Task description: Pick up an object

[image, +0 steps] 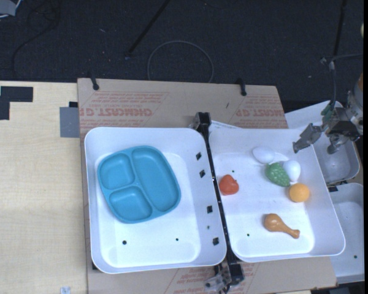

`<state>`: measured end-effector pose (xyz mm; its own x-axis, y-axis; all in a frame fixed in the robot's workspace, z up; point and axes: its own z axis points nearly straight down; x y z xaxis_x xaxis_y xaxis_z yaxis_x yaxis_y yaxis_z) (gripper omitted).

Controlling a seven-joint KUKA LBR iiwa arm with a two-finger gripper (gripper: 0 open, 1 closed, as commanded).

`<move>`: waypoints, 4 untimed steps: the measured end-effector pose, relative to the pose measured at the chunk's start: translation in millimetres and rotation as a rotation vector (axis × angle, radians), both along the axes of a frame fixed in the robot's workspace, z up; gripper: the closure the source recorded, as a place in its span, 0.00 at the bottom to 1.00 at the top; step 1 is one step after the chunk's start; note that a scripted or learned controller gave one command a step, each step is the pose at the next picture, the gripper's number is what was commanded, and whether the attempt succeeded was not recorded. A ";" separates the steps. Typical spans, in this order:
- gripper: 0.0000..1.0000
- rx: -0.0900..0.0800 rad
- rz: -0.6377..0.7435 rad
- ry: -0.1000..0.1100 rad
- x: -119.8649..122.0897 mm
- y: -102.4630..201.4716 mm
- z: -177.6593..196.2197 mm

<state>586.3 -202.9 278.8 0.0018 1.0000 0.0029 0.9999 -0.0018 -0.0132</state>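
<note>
The right bin (251,237) holds several small toys. A red piece (229,185) lies near its left wall. At the back right sit a white oval piece (267,155), a green lump (277,174) and a white egg shape (292,170), close together. An orange ball (299,193) rests just in front of them, and a tan drumstick (280,225) lies nearer the front. My gripper (320,141) hovers over the bin's back right rim, open, with nothing between its fingers. It is up and to the right of the white egg shape.
The left bin (104,250) holds a blue divided plate (138,183). A black hinge strip (211,188) runs between the two bins. Both bins rest on a cardboard sheet (172,106). A metal fixture (340,161) stands right of the right bin.
</note>
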 end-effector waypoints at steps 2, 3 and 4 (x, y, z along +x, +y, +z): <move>0.00 0.000 0.002 -0.005 -0.8 0.5 -58.4; 0.00 -0.001 0.002 -0.006 -0.4 5.5 -102.5; 0.00 -0.001 0.004 -0.007 3.2 9.9 -147.1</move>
<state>589.5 -193.0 131.8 -0.0019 1.0000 0.0024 1.0000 0.0019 -0.0065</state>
